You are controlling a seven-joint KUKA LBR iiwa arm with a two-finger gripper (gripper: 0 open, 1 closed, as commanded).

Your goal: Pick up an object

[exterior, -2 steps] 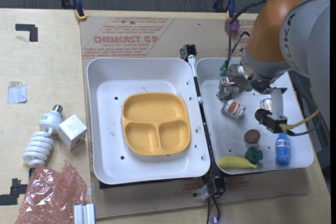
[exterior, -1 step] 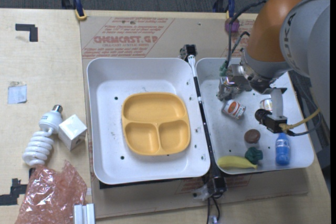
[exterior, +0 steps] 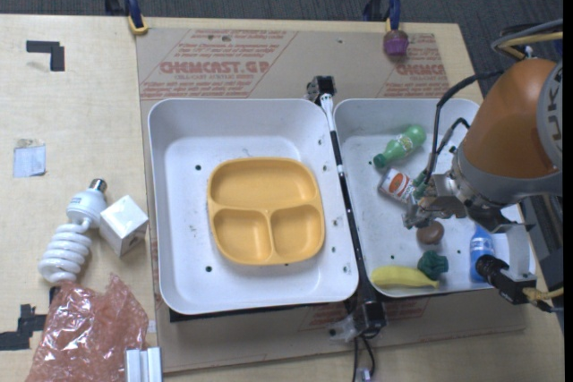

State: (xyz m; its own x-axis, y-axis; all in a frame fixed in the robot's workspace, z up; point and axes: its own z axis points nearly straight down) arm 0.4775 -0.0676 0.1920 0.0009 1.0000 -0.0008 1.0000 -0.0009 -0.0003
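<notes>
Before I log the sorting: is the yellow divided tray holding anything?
Empty. The yellow tray in the left bin shows three bare compartments.

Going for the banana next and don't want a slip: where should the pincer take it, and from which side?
Probably from straight above, at the middle of the banana, with the fingers closing across its narrow width. It lies flat and lengthwise along the right bin's near wall, with the green broccoli piece crowding its right end, so the middle looks safest.
</notes>
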